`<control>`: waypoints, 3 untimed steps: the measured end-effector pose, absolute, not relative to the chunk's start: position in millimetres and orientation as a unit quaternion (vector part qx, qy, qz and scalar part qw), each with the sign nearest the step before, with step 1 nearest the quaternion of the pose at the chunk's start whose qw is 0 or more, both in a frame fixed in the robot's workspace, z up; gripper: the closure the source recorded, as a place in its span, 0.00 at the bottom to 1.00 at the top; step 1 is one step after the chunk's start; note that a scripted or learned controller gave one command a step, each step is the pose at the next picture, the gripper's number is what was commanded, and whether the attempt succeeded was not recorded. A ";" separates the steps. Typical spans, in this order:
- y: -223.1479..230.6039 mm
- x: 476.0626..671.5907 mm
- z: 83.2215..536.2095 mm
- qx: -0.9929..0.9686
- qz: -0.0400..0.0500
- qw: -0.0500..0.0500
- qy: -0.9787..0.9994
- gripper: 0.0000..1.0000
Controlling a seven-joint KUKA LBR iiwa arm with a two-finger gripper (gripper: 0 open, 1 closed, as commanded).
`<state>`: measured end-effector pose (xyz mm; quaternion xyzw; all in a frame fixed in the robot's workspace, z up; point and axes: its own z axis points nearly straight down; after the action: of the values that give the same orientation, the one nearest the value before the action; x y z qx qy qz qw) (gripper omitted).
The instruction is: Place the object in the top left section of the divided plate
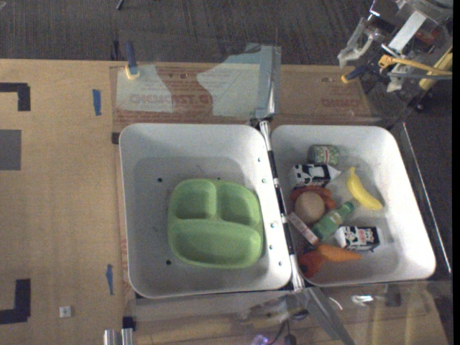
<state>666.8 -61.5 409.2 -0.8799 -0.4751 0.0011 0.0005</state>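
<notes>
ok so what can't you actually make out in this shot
- Gripper, camera view: cut off by the top right corner and blurred, so its fingers can't be read.
- Small can: label too small to read.
- Red item under the carrot: mostly covered, so its identity is unclear.

arm's parked way up in the top right corner, gripper (366,38) hanging out past the bench's far edge

A divided plate (214,223) lies in the left bin (136,214). The right bin (406,214), touching it, holds a can (324,154) at the back, a banana (363,190) right of two cartons, and a carrot (336,253) at the front.
</notes>
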 end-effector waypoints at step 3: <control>-130.3 509.7 319.0 -0.905 0.001 0.001 -0.426 1.00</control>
<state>509.7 -130.3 319.0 -0.9046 -0.4262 0.0009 0.0008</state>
